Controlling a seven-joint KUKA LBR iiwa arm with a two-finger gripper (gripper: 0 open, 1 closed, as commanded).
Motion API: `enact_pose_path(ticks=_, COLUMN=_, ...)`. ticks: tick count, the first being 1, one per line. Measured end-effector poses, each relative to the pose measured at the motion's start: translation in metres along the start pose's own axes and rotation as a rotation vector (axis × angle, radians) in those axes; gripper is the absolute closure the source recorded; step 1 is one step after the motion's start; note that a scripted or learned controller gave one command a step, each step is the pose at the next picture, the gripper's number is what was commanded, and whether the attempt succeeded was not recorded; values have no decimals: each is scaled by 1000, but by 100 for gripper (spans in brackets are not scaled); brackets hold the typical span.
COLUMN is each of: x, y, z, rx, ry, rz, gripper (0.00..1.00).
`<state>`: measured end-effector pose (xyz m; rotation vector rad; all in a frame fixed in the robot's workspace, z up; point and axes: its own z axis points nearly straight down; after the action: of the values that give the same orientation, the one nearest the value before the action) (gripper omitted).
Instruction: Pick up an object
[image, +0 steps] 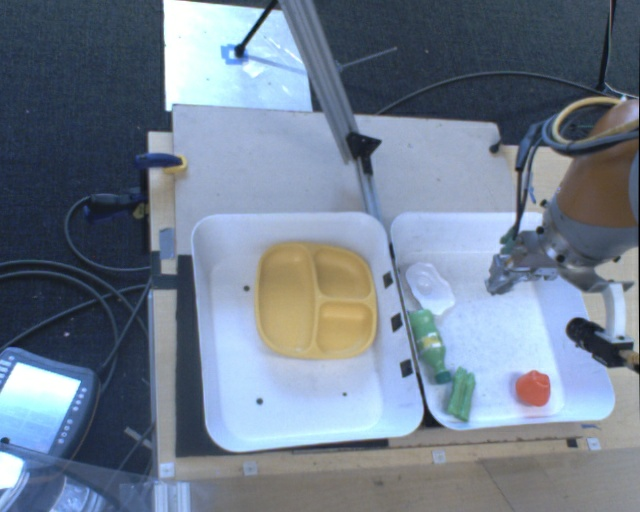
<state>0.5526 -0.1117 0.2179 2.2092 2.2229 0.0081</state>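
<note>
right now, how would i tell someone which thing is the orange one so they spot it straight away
Look at the right bin of the two white bins. Go to its near right corner, away from the green bottle and green packet along the left wall. The orange cup sits there alone, small and rounded, the only orange item in that bin.

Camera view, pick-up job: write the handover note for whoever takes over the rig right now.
Gripper: over the right bin, upper part; nothing seen between its fingers.
Right bin holds: clear object, green bottle, green block, orange object.
Left bin holds the yellow divided plate.
Done: nothing picked.
Left: choose an object, descend, grasp, lift.
</note>
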Motion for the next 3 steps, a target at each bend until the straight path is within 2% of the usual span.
enact_pose_path(ticks=1, x=0, y=3, z=-54, rx=0, ry=0, rz=0, gripper=100)
enact_pose_path(ticks=2, x=52, y=16, z=-58, rx=6, ry=4, rz=-5, gripper=100)
enact_pose_path(ticks=3, x=103, y=32, z=-40, rx=9, ry=4, rz=-5, gripper=100)
